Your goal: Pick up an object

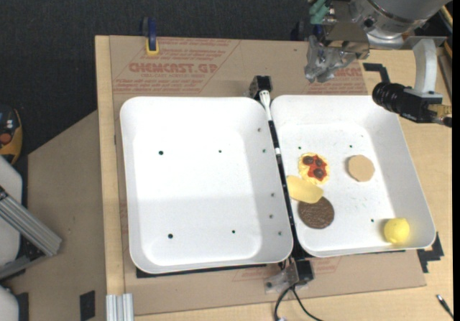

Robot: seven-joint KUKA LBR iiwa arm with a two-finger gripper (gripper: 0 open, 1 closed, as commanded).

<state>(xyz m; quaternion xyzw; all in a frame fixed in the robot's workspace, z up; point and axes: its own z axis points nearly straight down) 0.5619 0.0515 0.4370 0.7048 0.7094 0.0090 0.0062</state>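
Observation:
The right bin (402, 190) holds several small items: a round pizza-like piece with red spots (314, 166), a tan round cookie (361, 168), a yellow wedge (305, 189), a dark brown disc (316, 213) and a yellow ball (396, 230). My gripper (321, 67) hangs above the far rim of the right bin, well behind these items, with nothing between its fingers that I can make out.
The left bin (144, 169) lies beside the right one, joined by a black hinge strip (274, 154). A black cylinder on a bracket (399, 100) juts over the right bin's far right corner. A blue-and-yellow clamp (151, 36) sits at the board's far left edge.

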